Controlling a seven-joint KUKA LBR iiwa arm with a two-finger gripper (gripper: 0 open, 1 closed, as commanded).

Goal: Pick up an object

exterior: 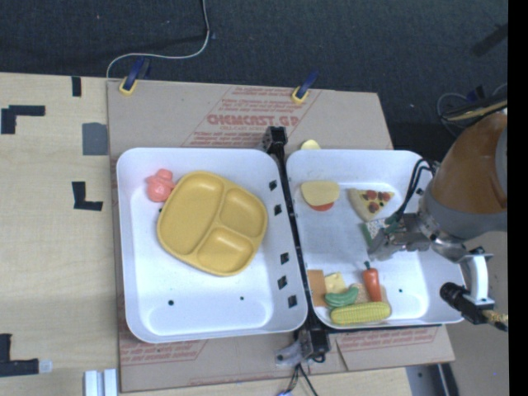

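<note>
My gripper (382,243) reaches in from the right and hangs low over the middle of the right bin (412,165). It is just below a pizza slice (371,201) and just above an orange carrot (373,284). No object shows in its grasp. A round yellow and red burger (319,195) lies at the bin's back left. Along the front edge lie a corn cob (360,312), a green pod (341,297) and a yellow and orange sandwich piece (328,284).
The left bin (136,246) holds a yellow divided plate (213,221) and a pink toy (158,185) at its back left corner. A small yellow thing (309,145) sits just behind the right bin. Black clips (280,221) join the two bins.
</note>
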